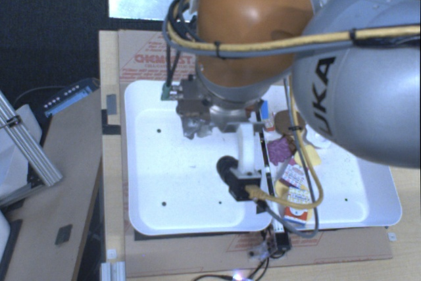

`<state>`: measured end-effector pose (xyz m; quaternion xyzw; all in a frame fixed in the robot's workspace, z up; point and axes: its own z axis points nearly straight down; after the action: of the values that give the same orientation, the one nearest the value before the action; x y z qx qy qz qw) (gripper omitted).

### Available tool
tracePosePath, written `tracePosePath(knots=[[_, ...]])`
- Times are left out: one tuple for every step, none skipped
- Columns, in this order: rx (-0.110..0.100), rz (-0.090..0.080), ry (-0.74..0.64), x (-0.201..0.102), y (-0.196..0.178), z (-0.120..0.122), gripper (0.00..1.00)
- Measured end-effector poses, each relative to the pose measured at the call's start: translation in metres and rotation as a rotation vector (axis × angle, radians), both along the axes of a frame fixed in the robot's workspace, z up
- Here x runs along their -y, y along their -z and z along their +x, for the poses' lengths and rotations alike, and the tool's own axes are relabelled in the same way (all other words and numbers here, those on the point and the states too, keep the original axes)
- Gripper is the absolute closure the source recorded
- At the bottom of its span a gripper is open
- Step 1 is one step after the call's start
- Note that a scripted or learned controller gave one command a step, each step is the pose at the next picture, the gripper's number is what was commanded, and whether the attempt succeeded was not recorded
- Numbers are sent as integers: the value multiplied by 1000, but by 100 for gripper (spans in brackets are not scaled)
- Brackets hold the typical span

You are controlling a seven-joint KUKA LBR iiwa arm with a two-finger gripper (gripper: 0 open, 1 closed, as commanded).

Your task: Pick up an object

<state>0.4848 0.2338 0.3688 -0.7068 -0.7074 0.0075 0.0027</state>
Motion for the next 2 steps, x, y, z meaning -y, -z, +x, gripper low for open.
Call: tracePosePath(knots=[[29,15,-4,0,-132,2,100],[22,10,1,0,-169,55,100]])
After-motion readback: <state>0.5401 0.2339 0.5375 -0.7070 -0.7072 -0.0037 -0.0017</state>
